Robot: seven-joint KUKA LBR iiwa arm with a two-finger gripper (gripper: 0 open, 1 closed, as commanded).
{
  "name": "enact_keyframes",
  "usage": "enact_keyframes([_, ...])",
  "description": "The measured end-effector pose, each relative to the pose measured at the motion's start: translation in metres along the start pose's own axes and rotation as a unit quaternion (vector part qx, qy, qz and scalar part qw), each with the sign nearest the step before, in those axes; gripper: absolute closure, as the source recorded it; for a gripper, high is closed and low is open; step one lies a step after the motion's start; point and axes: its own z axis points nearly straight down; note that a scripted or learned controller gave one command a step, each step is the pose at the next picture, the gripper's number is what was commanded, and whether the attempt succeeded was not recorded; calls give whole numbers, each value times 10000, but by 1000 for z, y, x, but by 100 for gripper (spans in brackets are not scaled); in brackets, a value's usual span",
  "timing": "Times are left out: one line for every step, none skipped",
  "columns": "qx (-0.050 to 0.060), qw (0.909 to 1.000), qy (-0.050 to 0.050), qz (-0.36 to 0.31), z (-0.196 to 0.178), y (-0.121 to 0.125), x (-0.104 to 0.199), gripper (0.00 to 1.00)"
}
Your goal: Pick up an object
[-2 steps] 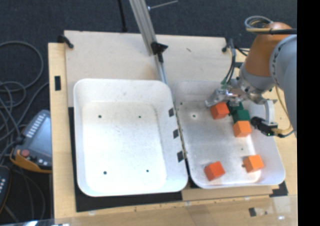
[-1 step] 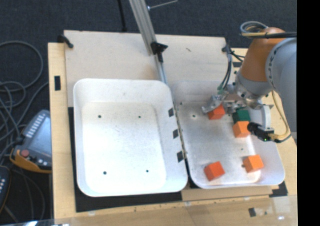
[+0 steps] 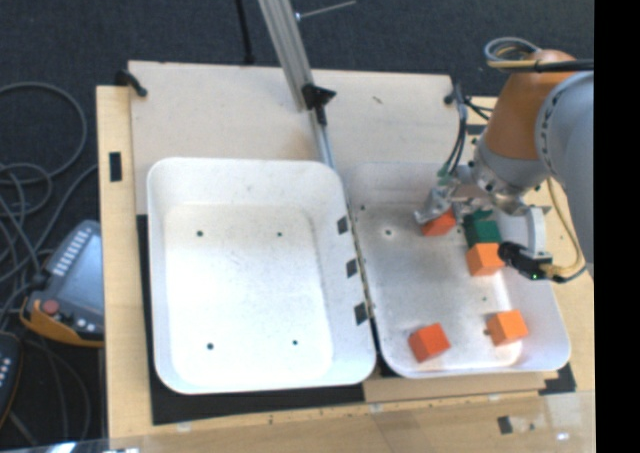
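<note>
My gripper hangs low over the upper part of the right bin, reaching in from the right under the orange wrist band. A small red-orange block lies right beneath its left tip, touching or nearly touching it. A green block sits just to the right of the gripper, partly under the wrist. An orange block lies just below the green one. Two more blocks rest near the bin's front: a red-orange one and an orange one.
The left bin lies beside the right one. A slanted metal pole rises from the bench behind the bins. Cables and a handheld pendant lie on the floor at the left.
</note>
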Motion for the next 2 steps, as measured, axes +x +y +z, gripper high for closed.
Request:
enact_keyframes([-36,10000,15,-60,-88,38,86,100])
enact_keyframes([17,10000,20,-55,-81,38,181,100])
